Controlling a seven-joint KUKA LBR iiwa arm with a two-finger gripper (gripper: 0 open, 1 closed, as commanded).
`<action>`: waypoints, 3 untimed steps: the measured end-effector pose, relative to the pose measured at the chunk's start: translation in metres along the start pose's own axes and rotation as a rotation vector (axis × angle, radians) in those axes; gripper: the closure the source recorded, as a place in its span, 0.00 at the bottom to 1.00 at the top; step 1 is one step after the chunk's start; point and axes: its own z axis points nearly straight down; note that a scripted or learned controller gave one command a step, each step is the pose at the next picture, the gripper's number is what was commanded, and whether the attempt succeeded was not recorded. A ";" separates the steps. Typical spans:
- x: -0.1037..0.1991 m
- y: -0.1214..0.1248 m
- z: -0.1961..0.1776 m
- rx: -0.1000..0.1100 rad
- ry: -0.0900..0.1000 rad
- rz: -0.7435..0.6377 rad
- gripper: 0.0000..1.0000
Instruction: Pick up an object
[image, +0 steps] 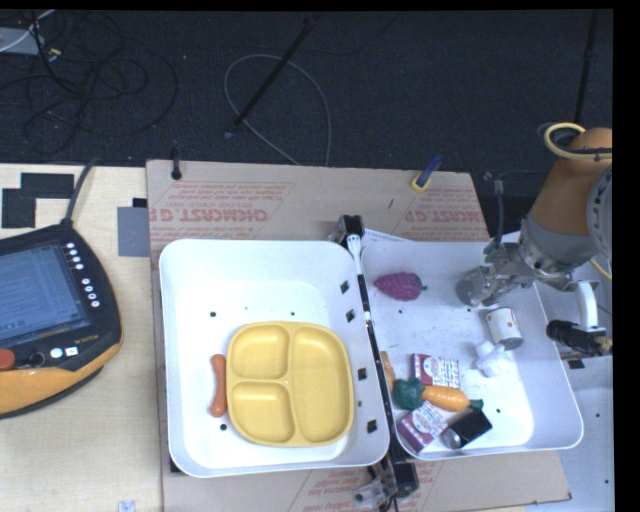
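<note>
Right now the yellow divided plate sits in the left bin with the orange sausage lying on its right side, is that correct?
Not quite: the camera view shows the orange sausage lying on the left side of the yellow divided plate, which does sit in the left bin.

arm (575, 190) cut off at right edge, gripper (478, 288) perhaps blurred

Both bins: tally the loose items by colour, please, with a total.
Yellow: 1, divided plate
Orange: 2, sausage, carrot
Purple: 1, eggplant-like toy
White: 1, small cup
Black: 1, block
Printed cartons: 2
Total: 8
</note>
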 end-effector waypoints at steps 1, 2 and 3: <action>0.006 0.007 -0.007 0.005 0.004 0.000 1.00; 0.037 -0.011 -0.055 -0.011 -0.002 -0.003 1.00; 0.013 -0.022 -0.073 -0.012 -0.003 0.000 1.00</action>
